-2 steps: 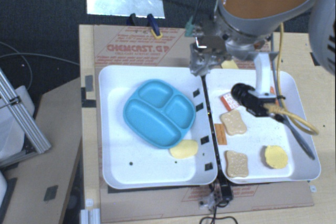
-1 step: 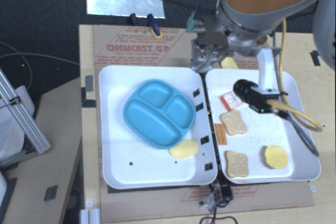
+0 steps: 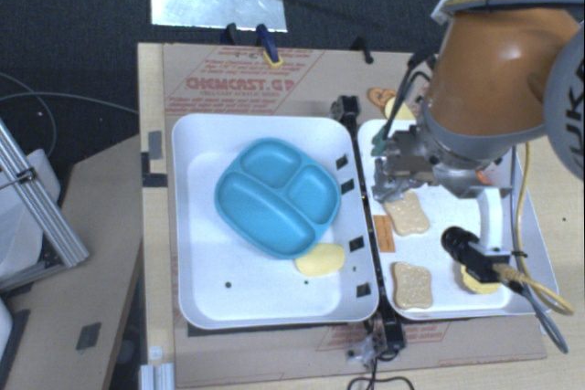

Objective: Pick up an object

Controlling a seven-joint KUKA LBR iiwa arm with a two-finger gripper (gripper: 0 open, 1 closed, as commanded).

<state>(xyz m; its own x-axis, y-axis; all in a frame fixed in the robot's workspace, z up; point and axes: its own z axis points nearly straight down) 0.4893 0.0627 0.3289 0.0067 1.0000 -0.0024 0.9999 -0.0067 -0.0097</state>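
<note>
Gripper (image 3: 395, 187) sits low in the right bin (image 3: 539, 274), just above a toast slice (image 3: 408, 215), but honestly can't tell what it's doing. Second toast (image 3: 412, 285) lies nearer the front, and the left bin (image 3: 196, 196) has a blue plate (image 3: 277, 195) with a yellow piece (image 3: 320, 260) beside it.

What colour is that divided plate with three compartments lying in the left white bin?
The divided plastic plate is light blue, seen clearly in the overhead camera view.

One camera sits high above the table (image 3: 110, 196) and looks down at a slant on both white bins (image 3: 206, 288), from fairly near. My arm (image 3: 498, 68) comes in from its right side.
</note>
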